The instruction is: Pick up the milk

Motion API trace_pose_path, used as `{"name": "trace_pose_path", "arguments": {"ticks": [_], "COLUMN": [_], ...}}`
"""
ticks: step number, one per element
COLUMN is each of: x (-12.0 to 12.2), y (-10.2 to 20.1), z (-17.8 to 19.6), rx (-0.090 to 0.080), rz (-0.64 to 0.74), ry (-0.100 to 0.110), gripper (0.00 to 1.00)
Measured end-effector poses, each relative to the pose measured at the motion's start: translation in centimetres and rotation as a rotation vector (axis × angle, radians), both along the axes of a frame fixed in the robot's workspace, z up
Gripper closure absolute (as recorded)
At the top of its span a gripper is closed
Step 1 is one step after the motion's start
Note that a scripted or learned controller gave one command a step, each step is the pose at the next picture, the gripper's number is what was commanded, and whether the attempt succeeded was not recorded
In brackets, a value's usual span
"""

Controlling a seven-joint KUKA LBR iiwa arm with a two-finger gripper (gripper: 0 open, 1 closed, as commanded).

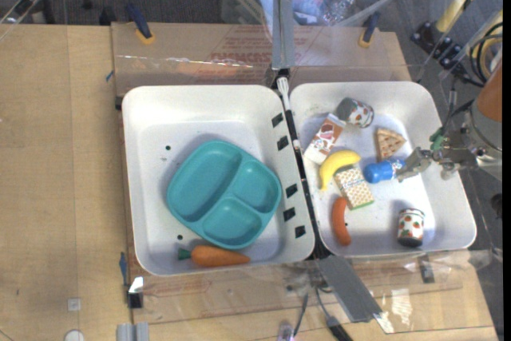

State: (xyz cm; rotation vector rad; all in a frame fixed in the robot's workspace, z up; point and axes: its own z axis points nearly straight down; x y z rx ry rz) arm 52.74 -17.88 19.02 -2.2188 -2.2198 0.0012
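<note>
I count two white bins: the left bin (140,172) and the right bin (447,212). In the left one I see one teal plate (223,193) and one carrot (215,255). In the right one I count one milk carton (324,138), one banana (338,165), one hot dog (341,220), one pizza slice (390,144), one cracker (354,188), one blue piece (382,171) and two small cans (355,113) (410,226).

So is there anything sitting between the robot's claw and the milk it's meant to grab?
Yes. The gripper is at the right bin's right side, and the milk carton lies further left. The blue bottle and the banana lie roughly between them, though reaching from above may avoid both.
</note>
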Motion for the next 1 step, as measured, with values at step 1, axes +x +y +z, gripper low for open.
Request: {"name": "trace_pose_path", "arguments": {"ticks": [1], "x": [-3.76], "y": [-2.79], "z": [-9.36], "rx": [0.015], "rz": [-0.037], "ry": [-0.005], "gripper": [0.00]}}
